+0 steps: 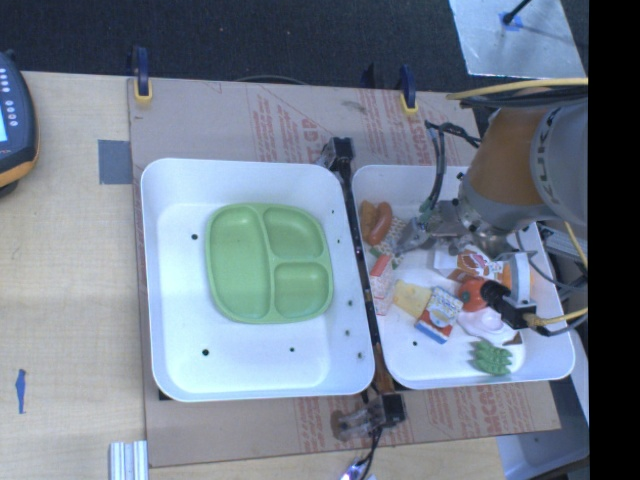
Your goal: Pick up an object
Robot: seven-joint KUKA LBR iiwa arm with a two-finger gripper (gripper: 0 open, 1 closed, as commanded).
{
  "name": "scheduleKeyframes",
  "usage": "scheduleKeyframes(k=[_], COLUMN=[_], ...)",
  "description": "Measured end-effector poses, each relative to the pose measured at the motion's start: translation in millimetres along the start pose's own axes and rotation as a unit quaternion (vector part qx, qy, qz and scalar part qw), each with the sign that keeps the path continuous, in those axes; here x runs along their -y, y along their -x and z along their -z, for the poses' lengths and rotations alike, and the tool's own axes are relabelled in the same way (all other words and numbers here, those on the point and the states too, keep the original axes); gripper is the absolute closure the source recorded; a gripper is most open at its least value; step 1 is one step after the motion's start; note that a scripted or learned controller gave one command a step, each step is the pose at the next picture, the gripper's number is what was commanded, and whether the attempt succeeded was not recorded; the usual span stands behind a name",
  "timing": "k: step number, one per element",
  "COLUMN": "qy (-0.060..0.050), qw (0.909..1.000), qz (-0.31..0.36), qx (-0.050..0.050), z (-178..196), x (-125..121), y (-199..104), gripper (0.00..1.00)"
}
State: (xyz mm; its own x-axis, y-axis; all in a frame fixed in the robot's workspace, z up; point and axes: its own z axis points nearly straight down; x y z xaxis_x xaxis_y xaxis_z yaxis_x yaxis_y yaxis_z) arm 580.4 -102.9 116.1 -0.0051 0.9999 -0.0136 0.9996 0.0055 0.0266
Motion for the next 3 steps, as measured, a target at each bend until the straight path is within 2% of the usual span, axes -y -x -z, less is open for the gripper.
scheduleKeyframes(k=[1,2,3], qy=[-0.016,-0.012,-0.015], qw=[0.9998,0.9999,0.9999], qz=[-0.002,0.001,0.001], qx=[-0.007,-0.006,-0.007], z=[-24.3,-24.7,-14.7], x=[38.5,-39.4,-36.8], y=[33.0,22.1,23.7], gripper=[0.0,0.0,1.0])
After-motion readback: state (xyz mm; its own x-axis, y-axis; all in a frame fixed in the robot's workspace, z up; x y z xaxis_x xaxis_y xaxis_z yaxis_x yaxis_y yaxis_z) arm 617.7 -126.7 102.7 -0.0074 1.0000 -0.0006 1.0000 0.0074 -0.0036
